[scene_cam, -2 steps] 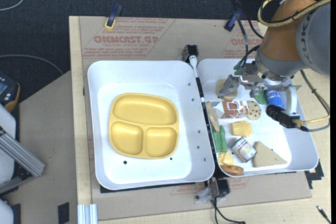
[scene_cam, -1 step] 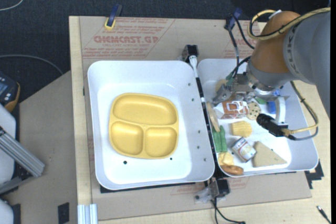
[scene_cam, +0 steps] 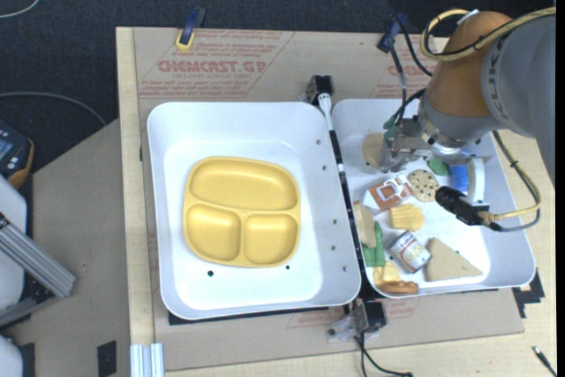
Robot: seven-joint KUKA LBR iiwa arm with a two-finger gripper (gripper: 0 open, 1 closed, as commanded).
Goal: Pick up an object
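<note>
My gripper (scene_cam: 395, 154) reaches down into the back part of the right bin (scene_cam: 508, 265), over a pale round item (scene_cam: 374, 148) near the bin's left wall. The grey arm with its orange band (scene_cam: 463, 57) comes in from the upper right and covers the bin's far corner. In front of the gripper lie a round cookie (scene_cam: 422, 183), an orange and white packet (scene_cam: 388, 192), a yellow block (scene_cam: 407, 217), a small can (scene_cam: 409, 249) and a tan wedge (scene_cam: 450, 261). A blue item (scene_cam: 459, 177) and a green piece (scene_cam: 439, 164) lie just right of the gripper.
The left bin (scene_cam: 168, 146) holds a yellow three-compartment tray (scene_cam: 241, 209). A green stick (scene_cam: 378, 241) and an orange piece (scene_cam: 396, 285) lie at the right bin's front left. A black cable (scene_cam: 494, 221) loops over the right bin. Clamps sit on the bench's back edge.
</note>
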